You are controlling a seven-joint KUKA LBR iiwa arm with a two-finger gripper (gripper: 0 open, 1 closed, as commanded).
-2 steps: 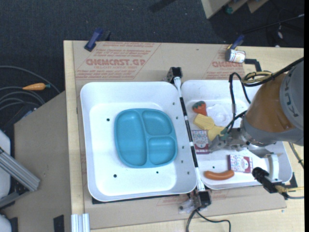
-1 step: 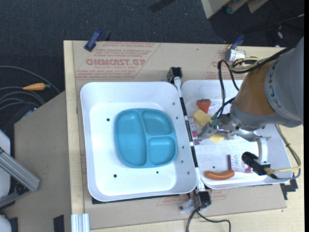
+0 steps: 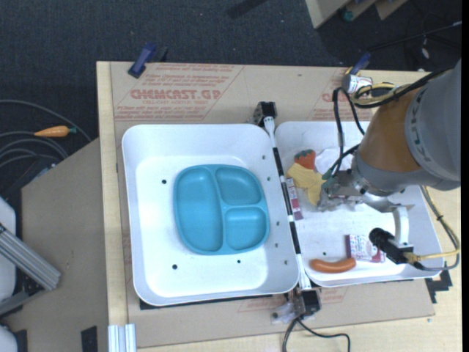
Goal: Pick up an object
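My gripper [image 3: 331, 196] reaches down into the right bin [image 3: 322, 237] from the right, its tip close beside a yellow object [image 3: 305, 179] near the bin's left wall. A small red object [image 3: 305, 156] lies just behind the yellow one. An orange sausage-shaped object [image 3: 333, 265] rests at the bin's front. To its right lies a small pink and white packet [image 3: 363, 247]. The arm's bulk hides the back right of the bin.
The left bin [image 3: 146, 196] holds a blue three-compartment plate [image 3: 220, 208]. A black-edged divider [image 3: 284, 189] runs between the two bins. Cables loop over the arm at the back right. An orange carrot-like object [image 3: 53, 131] lies off the bench at left.
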